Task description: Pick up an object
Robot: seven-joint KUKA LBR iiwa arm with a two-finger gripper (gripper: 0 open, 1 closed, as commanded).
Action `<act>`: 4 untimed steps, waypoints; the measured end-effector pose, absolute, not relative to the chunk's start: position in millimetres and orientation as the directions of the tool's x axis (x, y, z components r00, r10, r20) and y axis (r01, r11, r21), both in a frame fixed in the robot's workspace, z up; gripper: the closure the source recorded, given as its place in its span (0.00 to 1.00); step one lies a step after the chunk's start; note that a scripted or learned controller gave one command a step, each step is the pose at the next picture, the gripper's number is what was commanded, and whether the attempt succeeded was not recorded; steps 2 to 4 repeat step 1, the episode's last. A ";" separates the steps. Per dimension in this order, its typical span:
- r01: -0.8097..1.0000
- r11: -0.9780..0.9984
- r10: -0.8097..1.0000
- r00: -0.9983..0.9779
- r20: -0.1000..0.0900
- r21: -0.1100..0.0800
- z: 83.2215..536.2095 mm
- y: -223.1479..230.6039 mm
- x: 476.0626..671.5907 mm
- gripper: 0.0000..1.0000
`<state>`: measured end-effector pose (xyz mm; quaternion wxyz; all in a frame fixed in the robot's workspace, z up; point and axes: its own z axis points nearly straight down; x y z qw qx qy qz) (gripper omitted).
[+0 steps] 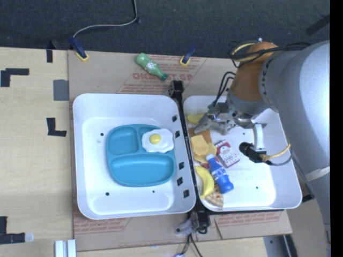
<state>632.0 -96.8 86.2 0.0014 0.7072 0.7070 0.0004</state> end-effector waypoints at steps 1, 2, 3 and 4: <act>1.000 -0.001 1.000 0.001 0.000 0.005 97.4 -96.7 632.9 1.00; 1.000 -0.001 1.000 0.001 0.000 0.005 97.4 -96.7 632.9 1.00; 1.000 -0.001 1.000 0.001 0.000 0.005 97.4 -96.7 632.9 1.00; 1.000 -0.001 1.000 0.001 0.000 0.005 97.4 -96.7 632.9 1.00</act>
